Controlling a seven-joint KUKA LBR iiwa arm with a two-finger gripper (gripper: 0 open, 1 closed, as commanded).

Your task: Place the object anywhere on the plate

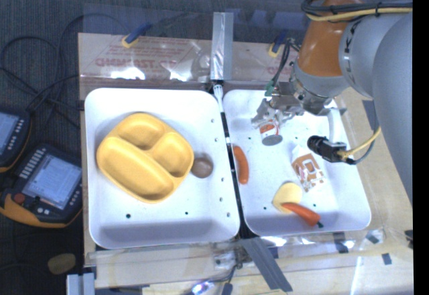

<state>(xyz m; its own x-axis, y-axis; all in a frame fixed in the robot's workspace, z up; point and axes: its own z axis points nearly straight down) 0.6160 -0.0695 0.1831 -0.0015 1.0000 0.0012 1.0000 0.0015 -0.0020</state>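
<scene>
hanging low over the right shallow white plastic bin (348, 210), the grey two-finger gripper (271, 123) sits right above a small red-and-white can-like toy with a grey round end (269, 133). whether the jaws are spread or pinching it, i cannot tell; the wrist hides them. that small can looks to be the object in hand, lying in the upper left part of the right bin, well apart from the yellow three-compartment moulded plastic plate (144, 156) in the left shallow white bin (107, 226).

i judge the can light, stiff and smooth, so likely to roll or slip; a pinch across its short curved body seems best.

nearby things look like hard, glossy play food: an orange-red sausage (240, 163) along the divider, a white-and-orange printed carton (308, 171), a pale yellow wedge (287, 194) touching an orange carrot (303, 212). a small brown rounded lump (202, 167) rests just beside the plate's right edge.
</scene>
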